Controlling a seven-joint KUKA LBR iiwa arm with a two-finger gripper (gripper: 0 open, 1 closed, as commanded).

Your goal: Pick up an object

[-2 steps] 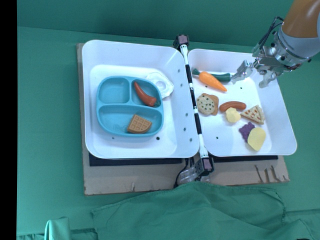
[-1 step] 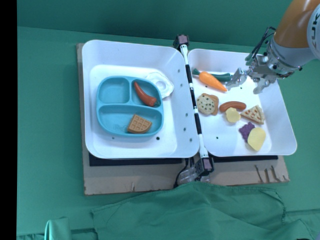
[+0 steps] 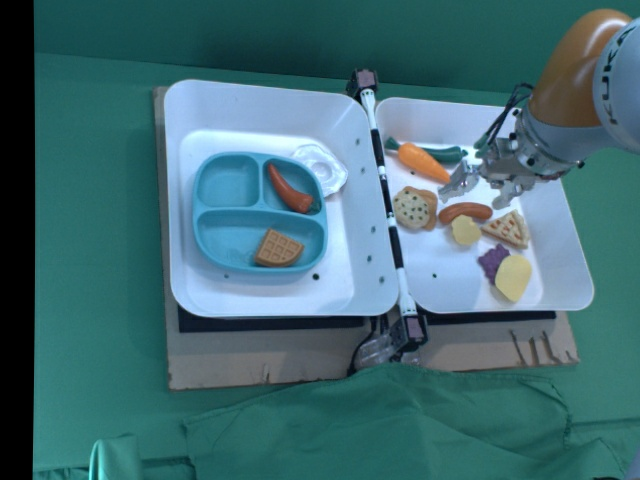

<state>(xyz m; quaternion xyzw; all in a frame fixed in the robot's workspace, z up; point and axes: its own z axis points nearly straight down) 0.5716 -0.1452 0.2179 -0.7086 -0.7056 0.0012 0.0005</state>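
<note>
Gripper (image 3: 487, 181) hung low over right bin (image 3: 560, 268), above sausage (image 3: 465, 211) and beside carrot (image 3: 423, 161); finger opening could not be told, nothing seen held.

Left bin (image 3: 200, 298), right bin (image 3: 570, 268): both white. Divided plate (image 3: 215, 238): teal. On plate: red chili pepper (image 3: 289, 188), tan waffle (image 3: 278, 249) with grid pattern. Carrot (image 3: 424, 163): orange, green top. Cookie (image 3: 414, 208): beige, dark specks. Sausage (image 3: 466, 211): reddish-brown. Grapes (image 3: 492, 261): purple. Lemon-shaped piece (image 3: 514, 278): yellow. Bench cloth (image 3: 90, 218): green. Arm (image 3: 590, 68): grey, orange band.
</note>
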